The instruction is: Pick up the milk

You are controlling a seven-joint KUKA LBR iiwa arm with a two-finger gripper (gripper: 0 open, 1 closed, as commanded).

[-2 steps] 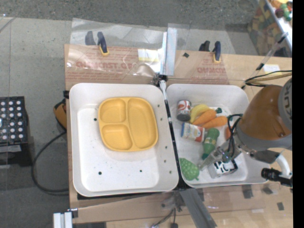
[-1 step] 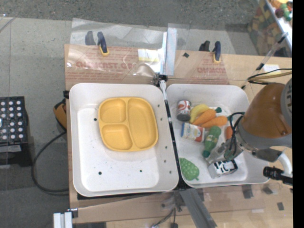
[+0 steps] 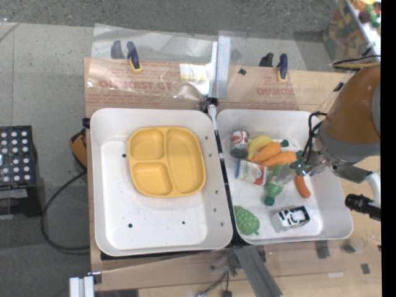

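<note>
Your gripper (image 3: 301, 167) sits low over the right bin (image 3: 328, 228), near its middle-right, with the grey arm (image 3: 356, 119) and its orange band coming in from the right edge. You cannot tell from this view how the gripper stands; the wrist hides it.

Just beside it lies a small orange carrot (image 3: 302, 186), and to its left a green-capped bottle (image 3: 273, 189) lies tilted. Above those, a larger carrot (image 3: 276, 159) rests against a banana (image 3: 260, 145).

The milk (image 3: 251, 171), a small white carton lying on its side, is left of the bottle and well apart from the gripper, below a red-and-white can (image 3: 239, 143).

Toward the near wall you see a black-and-white box (image 3: 291, 218) and a green leafy item (image 3: 247, 219).

The left bin (image 3: 111, 228) carries a yellow divided plate (image 3: 167, 161).
</note>
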